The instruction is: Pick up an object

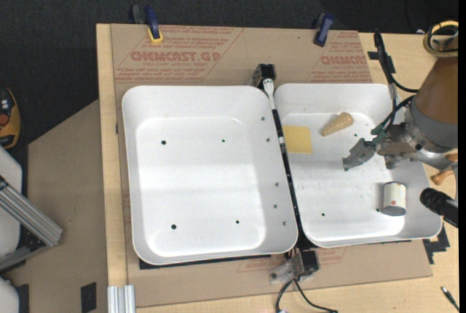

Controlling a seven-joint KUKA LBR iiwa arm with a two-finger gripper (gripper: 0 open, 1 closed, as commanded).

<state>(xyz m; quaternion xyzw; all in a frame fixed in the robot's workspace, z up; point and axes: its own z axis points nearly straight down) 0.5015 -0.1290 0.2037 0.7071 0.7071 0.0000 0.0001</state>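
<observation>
Three objects lie in the right bin (364,97). A flat yellow square (298,139) rests near the bin's left wall. A tan, tapered piece (337,123) lies tilted just beside it, toward the far wall. A small white cylinder (393,198) lies on its side near the front right corner.

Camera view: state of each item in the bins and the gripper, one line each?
Pale yellow square sponge: lying flat, right bin, by the left wall.
Tan wedge-shaped piece: lying on its side, right bin, apart from the sponge.
White and grey cylinder: on the floor of the right bin, near its right edge, untouched.
Gripper: low over the right bin, nothing between its fingers.
</observation>
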